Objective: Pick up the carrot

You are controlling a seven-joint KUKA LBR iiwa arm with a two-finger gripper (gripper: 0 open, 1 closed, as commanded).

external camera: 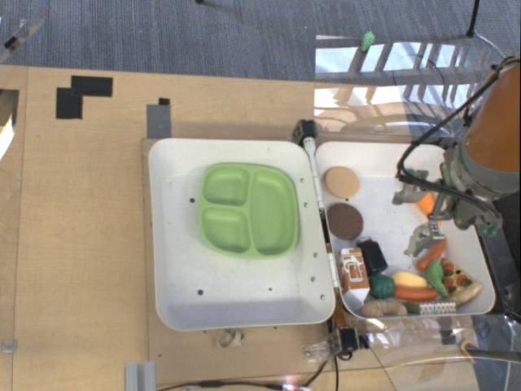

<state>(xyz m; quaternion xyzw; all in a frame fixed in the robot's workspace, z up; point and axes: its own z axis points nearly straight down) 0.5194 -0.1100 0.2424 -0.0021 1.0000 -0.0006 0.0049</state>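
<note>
The carrot (432, 255) is a short orange-red piece with a green leafy top (439, 278). It lies slanted in the right part of the right bin (383, 165). My gripper (426, 239) hangs directly over the carrot's upper end, at or just above it. The grey wrist and the orange band (496, 129) reach in from the right and hide the bin's right edge. Nothing visibly lifted.
Crowded around the carrot are a pizza slice (461, 282), a yellow fruit (409, 281), a red sausage (415, 295) and a small orange ball (425, 204). Two round cookies (343, 220), a black block (373, 257) and a small box (352, 269) lie leftward. The left bin holds a green divided plate (248, 208).
</note>
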